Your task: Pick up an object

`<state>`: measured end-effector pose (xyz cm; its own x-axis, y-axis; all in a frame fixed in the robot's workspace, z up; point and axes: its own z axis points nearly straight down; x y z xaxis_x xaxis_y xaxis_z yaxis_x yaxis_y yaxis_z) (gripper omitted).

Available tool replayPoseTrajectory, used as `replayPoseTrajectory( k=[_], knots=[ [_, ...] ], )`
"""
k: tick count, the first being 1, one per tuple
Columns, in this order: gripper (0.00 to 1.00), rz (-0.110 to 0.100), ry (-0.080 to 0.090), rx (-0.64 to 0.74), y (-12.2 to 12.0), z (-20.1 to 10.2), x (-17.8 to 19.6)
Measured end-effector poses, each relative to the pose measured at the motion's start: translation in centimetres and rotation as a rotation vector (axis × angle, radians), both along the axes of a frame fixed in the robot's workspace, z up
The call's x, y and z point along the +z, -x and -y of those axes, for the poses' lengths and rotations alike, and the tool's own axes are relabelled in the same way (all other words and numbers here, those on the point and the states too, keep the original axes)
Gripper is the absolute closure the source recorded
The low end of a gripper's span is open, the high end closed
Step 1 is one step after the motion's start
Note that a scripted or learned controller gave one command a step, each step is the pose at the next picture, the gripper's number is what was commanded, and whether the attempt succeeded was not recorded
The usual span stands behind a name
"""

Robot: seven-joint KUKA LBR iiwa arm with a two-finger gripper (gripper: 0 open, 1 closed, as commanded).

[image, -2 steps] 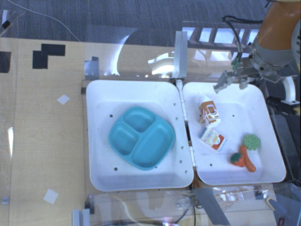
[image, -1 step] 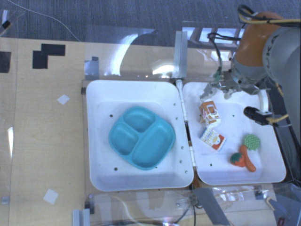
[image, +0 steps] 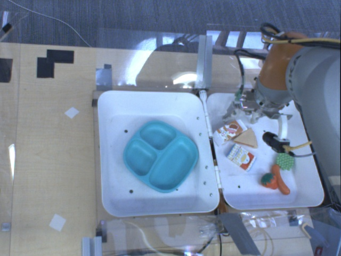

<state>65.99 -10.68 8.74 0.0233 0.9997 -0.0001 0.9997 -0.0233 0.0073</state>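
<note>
End effector (image: 246, 106) hangs over right white bin (image: 309, 196), upper part; grip state cannot tell. Below it: tan wedge-shaped toy (image: 246, 138), small red-white carton (image: 240, 157), orange carrot toy (image: 279, 179). Left white bin (image: 109, 196) holds blue divided plastic plate (image: 161, 156).

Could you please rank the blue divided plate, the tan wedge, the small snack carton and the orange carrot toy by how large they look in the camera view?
1. blue divided plate, by far the largest.
2. orange carrot toy.
3. small snack carton and tan wedge: too alike to rank.
</note>
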Motion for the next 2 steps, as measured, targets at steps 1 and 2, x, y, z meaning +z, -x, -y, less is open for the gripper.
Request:
replayPoseTrajectory(
  k=[1, 2],
  knots=[
    [1.00, 0.007, 0.001, 0.005, -0.23, -0.12, 1.31],
    [0.00, 0.006, 0.001, 0.006, -0.23, -0.12, 1.30]
  ],
)
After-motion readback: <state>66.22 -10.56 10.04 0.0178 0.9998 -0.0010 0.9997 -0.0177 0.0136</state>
